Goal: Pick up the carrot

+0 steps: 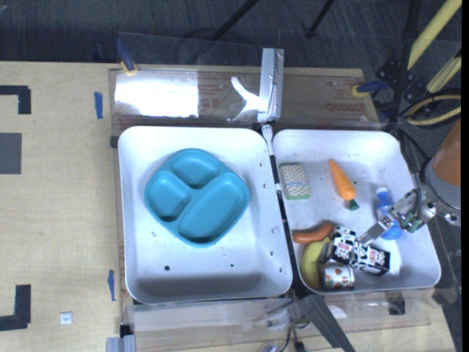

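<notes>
Two shallow white bins are sitting side by side on a wooden bench. The left bin [139,270] is holding a blue divided plate [196,195] near its middle. The right bin [418,270] is holding the clutter. The carrot [341,180], orange with a small green tip, is lying in the upper middle of the right bin, touching nothing. A pale sponge-like block [294,180] is resting near that bin's left wall, level with the carrot. Along the bin's front edge, a sausage [313,233], a yellow-green round fruit [314,261], a small can [337,276] and a black-and-white toy [359,253] are crowding together. The gripper [399,218] is reaching in over the bin's right edge, hanging near a blue object [385,213], well apart from the carrot. Whether its fingers are parted or closed cannot be told from here.
</notes>
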You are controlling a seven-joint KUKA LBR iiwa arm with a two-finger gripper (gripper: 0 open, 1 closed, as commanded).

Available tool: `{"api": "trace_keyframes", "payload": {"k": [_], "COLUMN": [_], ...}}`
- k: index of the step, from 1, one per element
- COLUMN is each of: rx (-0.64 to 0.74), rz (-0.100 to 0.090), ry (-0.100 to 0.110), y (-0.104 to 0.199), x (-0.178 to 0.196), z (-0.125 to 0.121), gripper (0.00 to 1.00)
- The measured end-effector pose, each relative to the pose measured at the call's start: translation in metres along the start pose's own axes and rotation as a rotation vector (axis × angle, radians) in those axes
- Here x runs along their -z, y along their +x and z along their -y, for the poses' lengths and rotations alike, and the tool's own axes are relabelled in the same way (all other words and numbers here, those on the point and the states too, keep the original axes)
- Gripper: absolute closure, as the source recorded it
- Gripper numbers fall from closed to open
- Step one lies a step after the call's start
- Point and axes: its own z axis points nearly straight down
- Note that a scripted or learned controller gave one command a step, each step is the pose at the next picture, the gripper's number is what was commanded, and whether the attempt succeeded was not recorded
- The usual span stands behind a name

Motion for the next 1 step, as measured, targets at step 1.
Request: {"api": "trace_keyframes", "payload": {"k": [1], "rx": [-0.082], "rz": [0.006], "ry": [-0.004], "y": [-0.0266], "x": [0.0320], "z": [0.0177], "gripper": [0.00]}}
